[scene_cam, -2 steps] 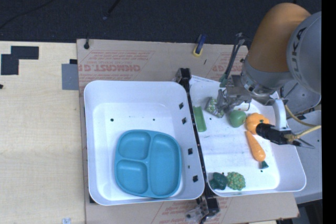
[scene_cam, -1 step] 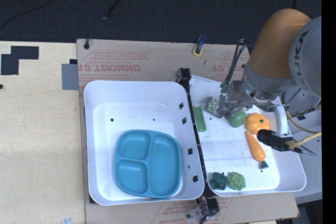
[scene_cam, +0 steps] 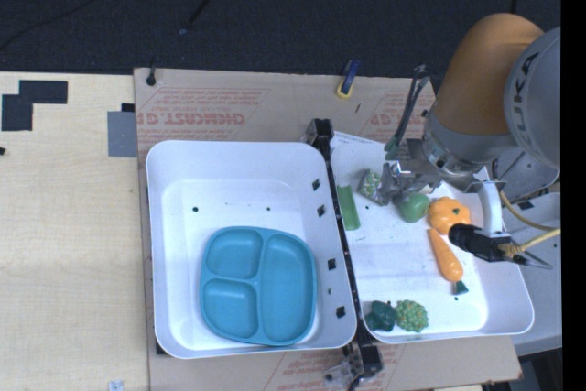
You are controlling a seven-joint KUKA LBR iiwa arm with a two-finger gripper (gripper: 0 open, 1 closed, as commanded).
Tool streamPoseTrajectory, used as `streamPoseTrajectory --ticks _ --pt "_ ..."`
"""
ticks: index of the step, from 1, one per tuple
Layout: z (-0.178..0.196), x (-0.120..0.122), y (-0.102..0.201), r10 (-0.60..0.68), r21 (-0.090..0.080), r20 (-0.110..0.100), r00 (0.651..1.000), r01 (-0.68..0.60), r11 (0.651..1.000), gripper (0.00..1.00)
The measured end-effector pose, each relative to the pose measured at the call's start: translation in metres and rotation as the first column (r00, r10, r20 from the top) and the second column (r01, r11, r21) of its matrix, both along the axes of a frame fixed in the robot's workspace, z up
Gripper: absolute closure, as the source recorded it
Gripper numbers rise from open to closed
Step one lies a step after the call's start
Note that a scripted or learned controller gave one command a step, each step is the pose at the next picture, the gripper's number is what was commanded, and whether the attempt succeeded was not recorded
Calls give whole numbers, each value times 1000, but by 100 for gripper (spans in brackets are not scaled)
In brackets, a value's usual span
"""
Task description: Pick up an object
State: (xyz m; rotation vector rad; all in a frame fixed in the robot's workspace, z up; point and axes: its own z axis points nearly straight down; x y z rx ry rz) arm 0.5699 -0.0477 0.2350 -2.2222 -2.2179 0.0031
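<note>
At the near edge of the right bin (scene_cam: 513, 311) lie a dark green piece (scene_cam: 381, 316) and a paler, bumpy green one (scene_cam: 412, 316), touching. Further in, an orange carrot (scene_cam: 446, 255) lies lengthwise, with a round orange fruit (scene_cam: 448, 214) just beyond it. In the left bin (scene_cam: 183, 169) sits a blue divided plate (scene_cam: 258, 286). A green strip (scene_cam: 347, 206) lies along the right bin's left wall. The gripper (scene_cam: 396, 181) is low at the bin's far end, beside a rounded green object (scene_cam: 413, 207); whether its fingers are parted or closed, I cannot tell. The table (scene_cam: 64, 233) extends left
</note>
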Motion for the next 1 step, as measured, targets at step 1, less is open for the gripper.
streamPoseTrajectory --ticks 1 --pt "-10 -4 2 -1 0 -2 1000 1 1000 100"
